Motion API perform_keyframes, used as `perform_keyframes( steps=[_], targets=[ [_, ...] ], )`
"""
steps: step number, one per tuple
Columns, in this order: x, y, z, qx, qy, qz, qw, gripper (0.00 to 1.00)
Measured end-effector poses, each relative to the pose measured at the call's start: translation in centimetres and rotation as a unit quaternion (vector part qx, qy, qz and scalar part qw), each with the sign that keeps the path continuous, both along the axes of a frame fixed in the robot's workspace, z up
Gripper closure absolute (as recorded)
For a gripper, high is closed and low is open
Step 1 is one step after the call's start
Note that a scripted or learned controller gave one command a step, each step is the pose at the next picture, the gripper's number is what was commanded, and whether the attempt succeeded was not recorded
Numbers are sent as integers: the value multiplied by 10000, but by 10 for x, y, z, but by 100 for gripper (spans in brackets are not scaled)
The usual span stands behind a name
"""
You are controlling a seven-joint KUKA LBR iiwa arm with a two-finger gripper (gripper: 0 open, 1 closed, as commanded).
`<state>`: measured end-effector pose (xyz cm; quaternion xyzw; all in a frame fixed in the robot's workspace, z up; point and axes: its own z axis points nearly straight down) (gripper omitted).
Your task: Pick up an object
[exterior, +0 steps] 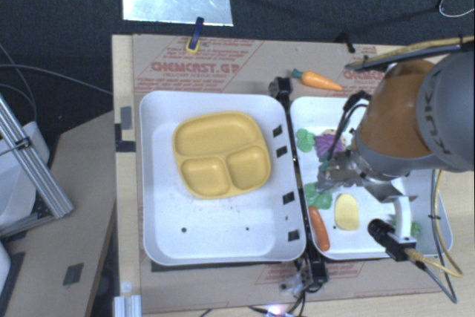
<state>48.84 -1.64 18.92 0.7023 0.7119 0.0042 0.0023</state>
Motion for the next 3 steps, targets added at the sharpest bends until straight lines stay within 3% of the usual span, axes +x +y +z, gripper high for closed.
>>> perform_keyframes(
  steps=[1,2,3],
  targets=[
    [2,90,113,19,-24,12,10000,100],
    [-1,131,181,4,4,-19,10000,100],
    [-1,128,188,-9,22,-14,10000,100]
  ],
)
